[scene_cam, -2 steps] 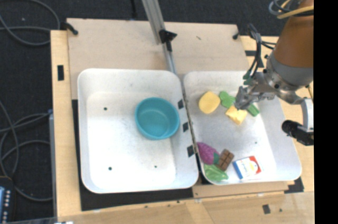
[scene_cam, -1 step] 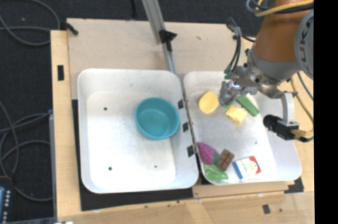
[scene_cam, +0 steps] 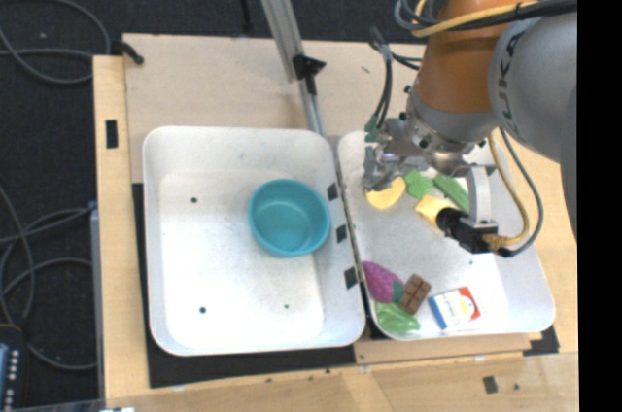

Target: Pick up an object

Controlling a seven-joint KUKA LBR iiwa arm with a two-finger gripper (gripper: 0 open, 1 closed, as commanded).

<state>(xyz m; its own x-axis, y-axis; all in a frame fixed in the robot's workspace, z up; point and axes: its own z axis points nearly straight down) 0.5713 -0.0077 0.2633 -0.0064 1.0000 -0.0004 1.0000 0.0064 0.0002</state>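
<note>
Pincer (scene_cam: 382,175): low in the right bin (scene_cam: 525,279), near its upper left corner, hanging from the grey and orange arm (scene_cam: 466,41); whether it is wide or narrow cannot be told, as the wrist hides much of it.
Nearest thing: a yellow piece (scene_cam: 387,196) lies just below the pincer, touching or nearly so; nothing shows as gripped.
Beside it: a green piece (scene_cam: 426,182) and a second yellow piece (scene_cam: 432,208) lie just to the pincer's right, crowded together.
Farther off: a purple piece (scene_cam: 381,281), a brown block (scene_cam: 416,293), a green leaf shape (scene_cam: 398,319) and a red and white card (scene_cam: 455,307) lie well below the pincer.
Other bin: a blue bowl (scene_cam: 289,217) sits to the pincer's left, in the left bin (scene_cam: 194,303).
Step in hand, as I judge it: settling on the yellow piece.
Doing it well: centre over that one piece, keep off the bin wall and the green neighbour, close fully, then lift straight.
Risk: the crowded pieces may get nudged or pinched together.
</note>
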